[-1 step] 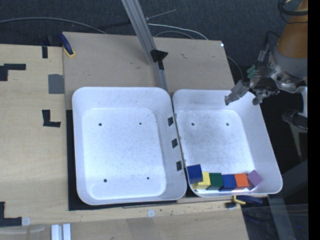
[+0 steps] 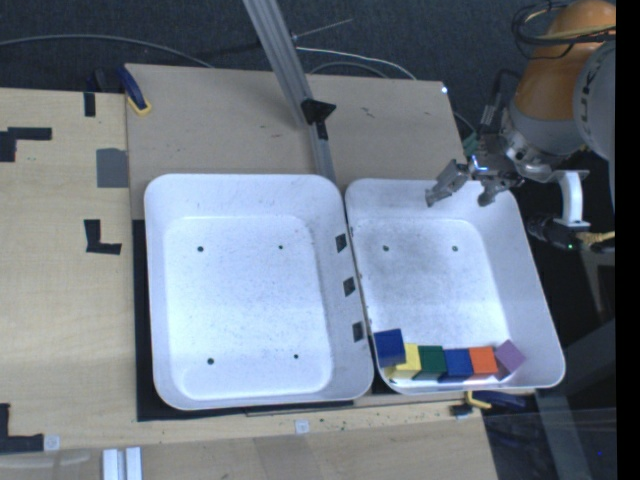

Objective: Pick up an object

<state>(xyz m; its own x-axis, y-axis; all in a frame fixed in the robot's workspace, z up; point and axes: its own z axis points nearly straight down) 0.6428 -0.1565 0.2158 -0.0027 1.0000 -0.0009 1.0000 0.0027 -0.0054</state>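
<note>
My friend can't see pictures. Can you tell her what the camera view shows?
A robot arm's gripper, jaws open and holding nothing, hangs over the far edge of the right bin. A row of colored blocks lies along that bin's near wall. The left bin sits beside it.

wood bench (image 2: 60, 298) w/ 2 white bins: left bin (image 2: 160, 268), right bin (image 2: 525, 268), touching.

A robotics lab: left of the gripper (image 2: 463, 187) lie two white bins (image 2: 170, 208) on a taped plywood bench (image 2: 60, 218), with loose cables (image 2: 330, 66) behind.
</note>
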